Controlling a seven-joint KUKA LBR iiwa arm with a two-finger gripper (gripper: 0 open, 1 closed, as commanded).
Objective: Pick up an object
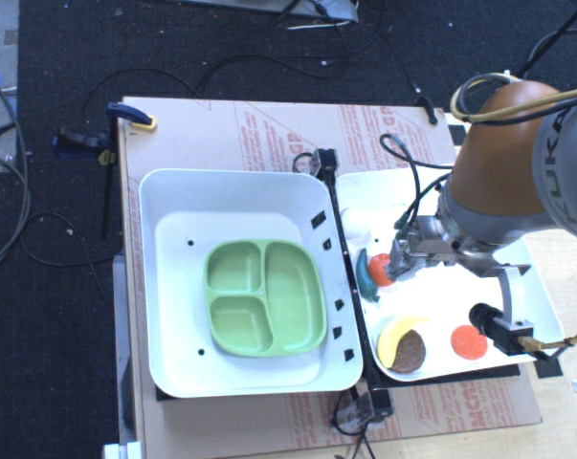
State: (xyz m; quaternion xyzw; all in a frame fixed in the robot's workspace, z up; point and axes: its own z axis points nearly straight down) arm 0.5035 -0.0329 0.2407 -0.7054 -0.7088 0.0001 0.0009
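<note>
We judge the reach-in is under way: the grey arm with its glossy orange band (499,151) hangs over the right shallow white plastic bin (441,185), while the left white bin (164,256) holds a smooth pale-green three-compartment tray (266,297). The gripper (400,261) sits low by a small red-orange rounded object (380,272) at the right bin's left wall; whether it is gripped or the jaws are apart we cannot tell. Nearer lie a yellow curved piece (393,334), a brown disc (410,352) touching it, and a flat red disc (468,342). Next, a firm closure and straight lift seem needed.
</note>
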